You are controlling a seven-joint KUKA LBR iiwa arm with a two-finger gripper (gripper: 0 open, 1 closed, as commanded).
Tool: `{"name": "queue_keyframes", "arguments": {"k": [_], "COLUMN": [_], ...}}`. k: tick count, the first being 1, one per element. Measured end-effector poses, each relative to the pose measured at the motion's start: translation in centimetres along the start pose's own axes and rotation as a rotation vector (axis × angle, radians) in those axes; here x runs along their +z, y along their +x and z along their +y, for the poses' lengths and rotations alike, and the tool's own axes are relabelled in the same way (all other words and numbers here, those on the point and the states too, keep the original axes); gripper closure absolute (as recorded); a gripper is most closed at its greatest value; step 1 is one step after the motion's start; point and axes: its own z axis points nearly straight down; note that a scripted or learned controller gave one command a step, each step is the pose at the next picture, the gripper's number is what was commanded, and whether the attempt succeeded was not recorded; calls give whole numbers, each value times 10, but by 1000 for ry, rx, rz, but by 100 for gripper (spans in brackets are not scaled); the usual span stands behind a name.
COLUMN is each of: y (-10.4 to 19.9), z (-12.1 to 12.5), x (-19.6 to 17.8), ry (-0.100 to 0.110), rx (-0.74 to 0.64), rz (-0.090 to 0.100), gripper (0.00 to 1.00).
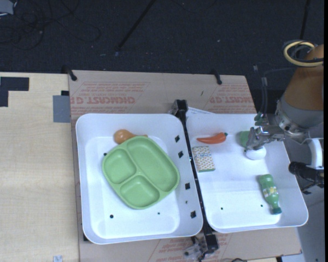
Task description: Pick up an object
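Note:
My gripper (255,144) hangs over the far right part of the right bin (240,222), right above a small white object (256,154) with a green piece (242,138) beside it. Its fingers reach down to that white object; their spread is not clear. An orange-red carrot-like toy (212,138) lies to the left of it. A patterned square block (203,159) rests near the divider. A green bottle (269,193) lies in the right bin's near right part.
The left bin (93,212) holds a green three-part plate (140,171) and an orange object (122,136) at the plate's far edge. A black divider (188,173) runs between the bins. The arm's orange band (306,86) rises at the right.

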Motion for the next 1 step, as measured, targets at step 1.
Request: {"name": "queue_keyframes", "arguments": {"k": [1], "y": [46], "z": [-10], "x": [1], "ry": [6], "rx": [-1], "rz": [2], "gripper": [100]}}
